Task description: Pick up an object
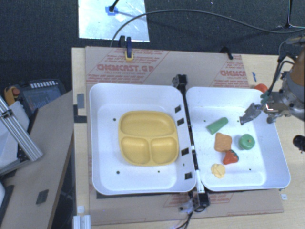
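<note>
Worktop (78, 70) carries two white bins. Left bin (102, 128) contains a yellow divided tray (145, 137). Right bin (271, 156) contains a green cylinder (217, 125), an orange block (223, 141), a red piece (230, 158), a pale yellow piece (218, 170) and a green round piece (247, 141). Hand (249, 114) hangs over the right bin's upper right area, apart from every object; finger state: cannot tell. Judged progress: nothing grasped yet; descent, closure and lift remain.
</note>
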### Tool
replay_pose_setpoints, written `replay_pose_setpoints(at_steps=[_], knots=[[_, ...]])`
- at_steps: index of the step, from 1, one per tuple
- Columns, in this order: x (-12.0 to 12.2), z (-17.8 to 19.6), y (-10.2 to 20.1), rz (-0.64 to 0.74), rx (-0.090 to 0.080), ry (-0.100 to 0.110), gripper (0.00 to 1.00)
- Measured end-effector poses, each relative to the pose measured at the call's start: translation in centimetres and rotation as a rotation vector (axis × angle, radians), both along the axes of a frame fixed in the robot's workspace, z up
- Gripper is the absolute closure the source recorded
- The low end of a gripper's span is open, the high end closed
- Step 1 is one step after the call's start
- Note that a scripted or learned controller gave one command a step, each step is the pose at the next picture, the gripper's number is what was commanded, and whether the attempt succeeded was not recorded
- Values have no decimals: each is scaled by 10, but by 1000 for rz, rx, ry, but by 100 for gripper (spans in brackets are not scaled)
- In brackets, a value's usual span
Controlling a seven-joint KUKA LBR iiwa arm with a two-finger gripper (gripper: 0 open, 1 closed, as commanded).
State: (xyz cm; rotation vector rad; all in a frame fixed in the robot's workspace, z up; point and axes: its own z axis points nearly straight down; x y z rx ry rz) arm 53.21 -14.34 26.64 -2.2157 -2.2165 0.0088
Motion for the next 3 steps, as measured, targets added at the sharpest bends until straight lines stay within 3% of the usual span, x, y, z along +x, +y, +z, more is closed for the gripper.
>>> replay_pose_setpoints(at_steps=[1,3], knots=[[2,6,0,3,-2,-11,0],[8,-83,3,1,-1,-9,0]])
